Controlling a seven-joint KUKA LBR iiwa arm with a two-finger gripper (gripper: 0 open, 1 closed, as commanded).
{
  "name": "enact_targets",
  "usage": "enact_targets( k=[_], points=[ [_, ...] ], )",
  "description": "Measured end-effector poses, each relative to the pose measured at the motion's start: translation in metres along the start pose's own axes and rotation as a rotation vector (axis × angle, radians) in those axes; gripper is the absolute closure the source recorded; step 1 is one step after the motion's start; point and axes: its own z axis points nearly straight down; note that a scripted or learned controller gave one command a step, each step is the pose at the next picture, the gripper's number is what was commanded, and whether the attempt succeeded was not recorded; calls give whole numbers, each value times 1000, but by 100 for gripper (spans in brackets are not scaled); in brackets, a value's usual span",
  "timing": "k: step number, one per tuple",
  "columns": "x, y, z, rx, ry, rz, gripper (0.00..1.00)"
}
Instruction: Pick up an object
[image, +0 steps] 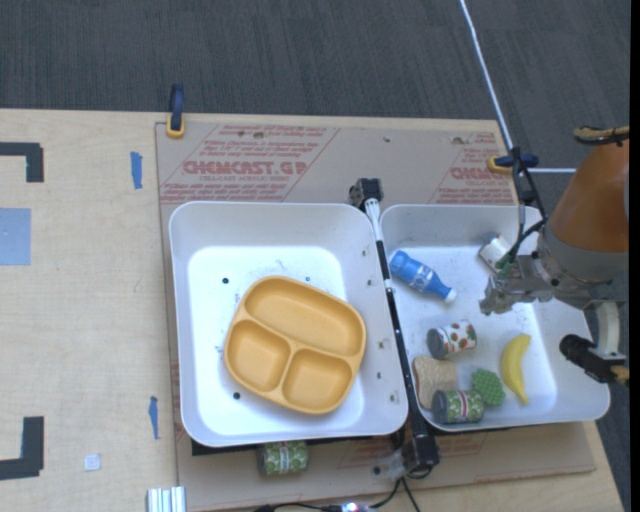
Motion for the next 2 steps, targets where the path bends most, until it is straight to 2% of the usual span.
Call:
enact_targets(
  k=[1,2],
  points=[
    [-33,-4,-27,-1,-1,0,100],
    [-33,-4,-27,-1,0,-1,0]
  ],
)
